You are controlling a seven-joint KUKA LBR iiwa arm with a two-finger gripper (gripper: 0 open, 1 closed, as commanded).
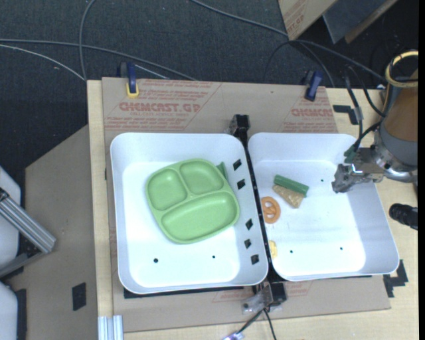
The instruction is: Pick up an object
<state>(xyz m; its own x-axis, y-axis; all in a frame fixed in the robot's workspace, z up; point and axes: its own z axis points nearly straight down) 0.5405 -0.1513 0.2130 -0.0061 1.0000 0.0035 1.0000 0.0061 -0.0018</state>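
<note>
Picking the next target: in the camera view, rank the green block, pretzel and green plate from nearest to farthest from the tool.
1. Green block: right bin, just left of the tool.
2. Pretzel: right bin, near the divider, lower left of the block.
3. Green plate: left bin, across the divider.

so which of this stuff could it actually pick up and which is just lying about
Job:
- claw, over the right bin
- green block
- tan piece under the block
- pretzel
- green plate in the left bin

Lying about:
- clamps
- cables
- cardboard box
</note>
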